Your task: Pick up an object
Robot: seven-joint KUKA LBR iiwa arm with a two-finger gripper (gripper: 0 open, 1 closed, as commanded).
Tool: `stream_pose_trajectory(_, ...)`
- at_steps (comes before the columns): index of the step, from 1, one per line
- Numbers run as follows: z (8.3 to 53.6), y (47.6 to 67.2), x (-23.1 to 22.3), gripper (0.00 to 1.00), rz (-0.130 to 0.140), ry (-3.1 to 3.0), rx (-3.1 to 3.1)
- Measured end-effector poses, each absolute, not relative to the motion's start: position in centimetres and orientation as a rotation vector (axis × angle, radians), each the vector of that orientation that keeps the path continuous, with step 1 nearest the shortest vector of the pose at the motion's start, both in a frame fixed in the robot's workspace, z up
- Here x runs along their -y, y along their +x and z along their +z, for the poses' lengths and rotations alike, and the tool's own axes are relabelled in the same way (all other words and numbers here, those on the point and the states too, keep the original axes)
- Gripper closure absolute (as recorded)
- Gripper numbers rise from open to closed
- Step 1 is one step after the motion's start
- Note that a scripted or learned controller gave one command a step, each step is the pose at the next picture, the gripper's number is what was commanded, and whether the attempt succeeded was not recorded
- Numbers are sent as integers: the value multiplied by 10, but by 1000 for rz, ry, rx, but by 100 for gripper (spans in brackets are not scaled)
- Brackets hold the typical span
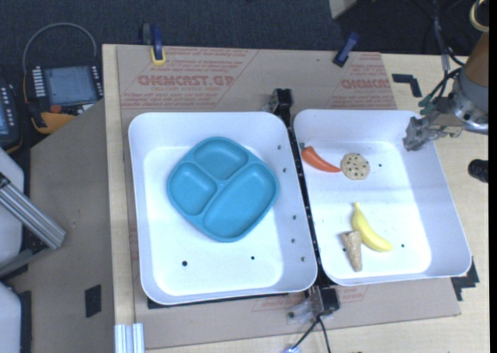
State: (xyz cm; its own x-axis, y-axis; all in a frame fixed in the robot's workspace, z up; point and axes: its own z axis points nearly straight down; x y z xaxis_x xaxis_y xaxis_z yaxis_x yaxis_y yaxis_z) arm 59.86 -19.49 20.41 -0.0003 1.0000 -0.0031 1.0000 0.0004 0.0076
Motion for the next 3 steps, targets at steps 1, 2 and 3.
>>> stream_pose_trajectory(1, 258, 600, 195, 100, 5, 2215, -2217)
stream_pose_trajectory(2, 265, 588, 143, 100, 1, 2218, -2229)
stream_pose_trajectory(3, 250, 581, 89, 100, -2, 2219, -2229)
